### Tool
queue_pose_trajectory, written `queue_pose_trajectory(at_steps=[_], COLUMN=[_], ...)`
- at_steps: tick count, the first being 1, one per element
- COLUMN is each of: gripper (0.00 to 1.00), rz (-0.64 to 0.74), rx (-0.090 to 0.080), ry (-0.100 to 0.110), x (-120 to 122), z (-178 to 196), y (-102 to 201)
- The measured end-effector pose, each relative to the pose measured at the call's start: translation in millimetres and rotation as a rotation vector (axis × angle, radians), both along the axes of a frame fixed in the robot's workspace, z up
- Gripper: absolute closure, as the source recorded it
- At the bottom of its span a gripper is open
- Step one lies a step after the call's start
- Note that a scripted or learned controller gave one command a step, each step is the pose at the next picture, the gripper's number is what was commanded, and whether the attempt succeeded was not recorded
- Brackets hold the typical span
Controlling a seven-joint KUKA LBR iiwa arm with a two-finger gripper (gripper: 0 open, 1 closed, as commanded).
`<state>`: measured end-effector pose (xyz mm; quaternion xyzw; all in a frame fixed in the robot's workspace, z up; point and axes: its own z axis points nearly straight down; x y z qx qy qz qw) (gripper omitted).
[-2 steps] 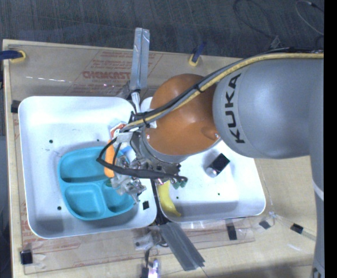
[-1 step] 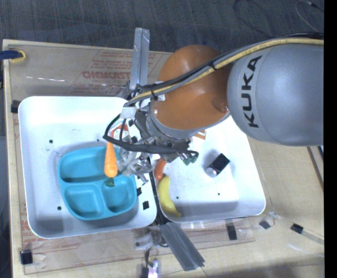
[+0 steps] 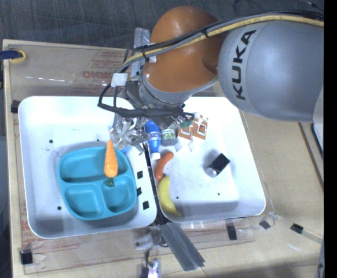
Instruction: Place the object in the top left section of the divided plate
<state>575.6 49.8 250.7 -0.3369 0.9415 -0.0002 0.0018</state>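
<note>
Robotics lab: KUKA arm (image 3: 261,57) over bench (image 3: 284,149) with two white bins (image 3: 35,132), clamp (image 3: 6,55) at edge.

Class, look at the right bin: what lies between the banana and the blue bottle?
In the camera view, a sausage lies between the banana and the blue bottle, tilted, just right of the bins' shared edge.

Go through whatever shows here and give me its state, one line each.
Carrot: upright, tip down over the plate's top right part, under the gripper.
Plate: flat in the left bin, three sections.
Banana: lying in the right bin by the divider.
Black block: resting on the right bin's floor.
Gripper: above the carrot's top; grasp unclear.
</note>
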Motion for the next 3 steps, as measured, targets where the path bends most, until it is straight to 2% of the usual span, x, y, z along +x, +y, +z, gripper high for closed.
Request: queue_pose_trajectory(at_steps=[1, 2, 3], gripper=[1.0, 1.0, 1.0], rz=[0.21, 0.174, 0.301], rx=[0.0, -0.001, 0.0], ry=[0.003, 0.001, 0.002], x=[-54.3, -3.3, -40.4], z=[-32.0, -22.5, -56.3], y=[21.2, -0.4, 0.7])
